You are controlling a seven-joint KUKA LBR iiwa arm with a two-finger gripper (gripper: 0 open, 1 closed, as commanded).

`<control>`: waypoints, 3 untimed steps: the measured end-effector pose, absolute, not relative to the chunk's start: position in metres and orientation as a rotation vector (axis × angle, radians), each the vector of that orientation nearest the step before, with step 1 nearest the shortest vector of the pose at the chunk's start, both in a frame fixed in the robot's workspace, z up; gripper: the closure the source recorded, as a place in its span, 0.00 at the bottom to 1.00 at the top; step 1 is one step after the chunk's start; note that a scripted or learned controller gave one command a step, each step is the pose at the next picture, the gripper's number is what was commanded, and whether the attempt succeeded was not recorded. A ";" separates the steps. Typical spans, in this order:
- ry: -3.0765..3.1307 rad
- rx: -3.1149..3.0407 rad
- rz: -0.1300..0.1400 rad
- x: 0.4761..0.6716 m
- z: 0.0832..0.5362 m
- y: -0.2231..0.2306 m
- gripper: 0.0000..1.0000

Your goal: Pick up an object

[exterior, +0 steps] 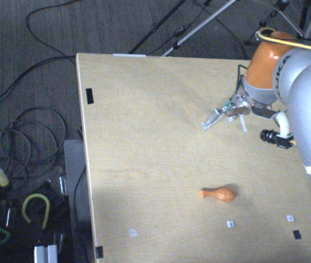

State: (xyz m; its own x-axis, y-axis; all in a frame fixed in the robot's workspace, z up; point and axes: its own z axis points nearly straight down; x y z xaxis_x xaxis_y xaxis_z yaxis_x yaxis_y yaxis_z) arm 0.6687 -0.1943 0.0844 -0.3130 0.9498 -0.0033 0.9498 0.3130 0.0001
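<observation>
A small orange object shaped like a drumstick [219, 193] lies on its side on the tan bench top [144, 147], toward the front right. My gripper [225, 126] hangs at the right, well behind the orange object and apart from it. It is open, its two thin fingers [212, 119] spread wide with nothing between them. The grey arm with its orange band [267, 62] comes in from the right edge.
A black tape mark [90, 96] sits near the bench's left edge. Small white tags [230, 223] and a black one [297, 234] dot the front. Cables [23, 141] and tools lie on the floor at left; tripod legs [210, 15] stand behind the bench.
</observation>
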 end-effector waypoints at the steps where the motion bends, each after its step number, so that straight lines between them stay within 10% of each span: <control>1: 2.595 1.770 -0.001 0.668 0.084 -0.136 0.00; 2: 2.595 1.769 0.000 0.669 0.093 -0.135 1.00; 3: 2.595 1.769 0.000 0.669 0.093 -0.135 0.00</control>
State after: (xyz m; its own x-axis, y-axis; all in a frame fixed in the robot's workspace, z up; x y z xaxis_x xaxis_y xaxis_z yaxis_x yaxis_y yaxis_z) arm 0.6687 -0.1354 0.0931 -0.3653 0.9309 -0.0006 0.9309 0.3653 0.0004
